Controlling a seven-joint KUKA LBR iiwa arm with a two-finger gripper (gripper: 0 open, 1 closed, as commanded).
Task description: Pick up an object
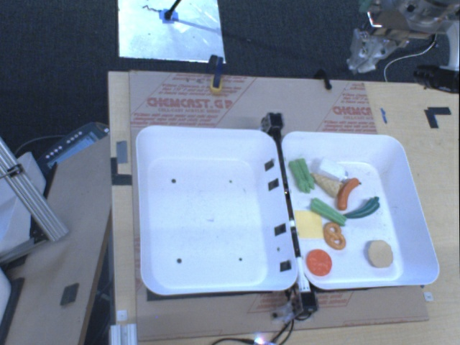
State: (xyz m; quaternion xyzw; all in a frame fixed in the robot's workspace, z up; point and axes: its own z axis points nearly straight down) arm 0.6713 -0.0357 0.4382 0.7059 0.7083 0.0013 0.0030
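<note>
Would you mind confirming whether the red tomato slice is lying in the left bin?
No, the red tomato slice lies in the right bin, near its front left corner, just below the yellow cheese slice.

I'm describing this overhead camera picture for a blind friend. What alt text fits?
Toy foods, including a red tomato and a pretzel, lie in the right white bin. The robot's gripper hangs above the bench's far edge.

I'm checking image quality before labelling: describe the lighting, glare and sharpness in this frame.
Camera view: even overhead light, soft shadows inside the right bin; the shiny sheet beyond the bench is washed out by glare; the toy foods read clearly, such as the red disc; the gripper at the top right looks slightly soft.
</note>
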